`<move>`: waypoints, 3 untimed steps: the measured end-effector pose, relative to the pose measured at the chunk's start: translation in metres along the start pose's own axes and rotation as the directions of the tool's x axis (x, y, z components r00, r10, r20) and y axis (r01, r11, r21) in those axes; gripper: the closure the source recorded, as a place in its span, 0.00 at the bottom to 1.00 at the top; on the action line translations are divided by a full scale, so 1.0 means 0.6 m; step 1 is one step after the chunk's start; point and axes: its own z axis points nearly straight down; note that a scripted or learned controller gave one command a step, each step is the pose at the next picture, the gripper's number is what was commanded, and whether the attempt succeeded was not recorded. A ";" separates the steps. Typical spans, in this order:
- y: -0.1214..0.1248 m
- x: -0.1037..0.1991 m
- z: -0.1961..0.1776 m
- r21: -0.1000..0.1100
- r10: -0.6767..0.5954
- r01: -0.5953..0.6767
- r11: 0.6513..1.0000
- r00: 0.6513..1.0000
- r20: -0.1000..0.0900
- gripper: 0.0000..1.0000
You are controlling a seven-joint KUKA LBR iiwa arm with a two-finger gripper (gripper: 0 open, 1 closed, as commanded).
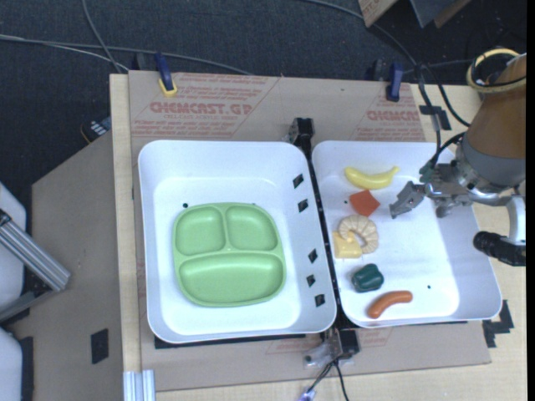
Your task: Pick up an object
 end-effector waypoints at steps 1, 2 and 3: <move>-0.005 0.003 0.071 0.000 0.000 0.000 1.000 1.000 0.000 0.00; -0.006 0.004 0.158 0.000 0.000 0.000 1.000 1.000 0.000 0.00; -0.004 0.003 0.134 -0.006 0.001 -0.001 1.000 1.000 0.001 1.00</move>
